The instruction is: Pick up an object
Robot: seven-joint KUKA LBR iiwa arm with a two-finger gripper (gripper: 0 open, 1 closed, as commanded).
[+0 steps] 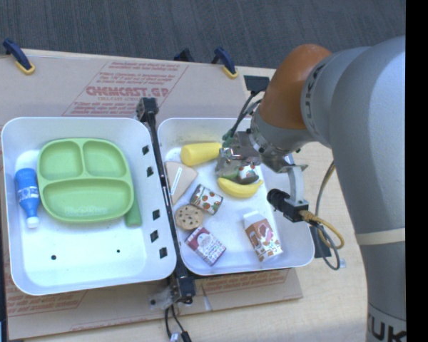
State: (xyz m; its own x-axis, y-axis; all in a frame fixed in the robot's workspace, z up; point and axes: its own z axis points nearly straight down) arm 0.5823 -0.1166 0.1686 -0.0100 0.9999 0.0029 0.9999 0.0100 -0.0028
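Yellow banana (240,187) lies in the right bin (299,256), directly under the gripper (237,164), which sits low over it as if lined up for a grab. Fingers' state: cannot tell, hidden by wrist clutter.

Bulky grey arm (357,120) w/ orange band (292,84), black cables (327,230), metallic end effector (237,164)

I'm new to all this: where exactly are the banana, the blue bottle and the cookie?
banana (240,187): camera view, middle of its curve.
blue bottle (26,192): camera view, its blue body.
cookie (189,216): camera view, its centre.
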